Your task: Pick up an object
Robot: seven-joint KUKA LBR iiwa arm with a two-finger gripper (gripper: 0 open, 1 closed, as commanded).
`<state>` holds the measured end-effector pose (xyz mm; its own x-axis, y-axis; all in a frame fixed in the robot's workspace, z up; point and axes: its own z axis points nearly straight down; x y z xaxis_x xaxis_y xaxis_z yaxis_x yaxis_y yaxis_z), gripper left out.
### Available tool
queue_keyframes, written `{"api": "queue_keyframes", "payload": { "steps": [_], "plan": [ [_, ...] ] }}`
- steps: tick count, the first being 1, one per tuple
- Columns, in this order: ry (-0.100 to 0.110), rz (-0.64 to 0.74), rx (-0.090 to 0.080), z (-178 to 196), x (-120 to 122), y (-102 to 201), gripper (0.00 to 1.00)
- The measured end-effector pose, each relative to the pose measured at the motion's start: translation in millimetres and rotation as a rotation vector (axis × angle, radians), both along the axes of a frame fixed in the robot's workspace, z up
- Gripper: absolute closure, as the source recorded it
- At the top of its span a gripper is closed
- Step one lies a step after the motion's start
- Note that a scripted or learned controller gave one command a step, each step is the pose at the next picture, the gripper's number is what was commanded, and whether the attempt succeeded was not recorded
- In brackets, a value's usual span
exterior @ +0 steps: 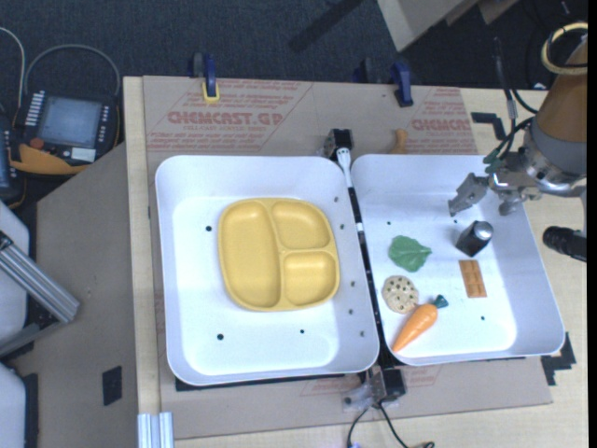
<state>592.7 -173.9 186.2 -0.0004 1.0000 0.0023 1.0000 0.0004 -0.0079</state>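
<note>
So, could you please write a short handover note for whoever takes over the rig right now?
Gripper: over the right bin's upper right, fingers spread, holding nothing.
In the right bin: dark cylinder just below the gripper, green leaf, brown block, cookie, carrot.
Left bin: yellow divided plate.
Done: nothing picked.
Left: grasp and lift one object; the cylinder looks nearest.

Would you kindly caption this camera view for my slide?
Gripper open above the right bin, near a carrot and cookie.
</note>
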Motion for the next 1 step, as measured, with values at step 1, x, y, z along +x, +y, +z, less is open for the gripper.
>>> {"api": "queue_keyframes", "payload": {
  "steps": [1],
  "plan": [
    [-0.002,-0.001,-0.001,-43.2,-0.4,-2.1,0.00]
  ]
}}
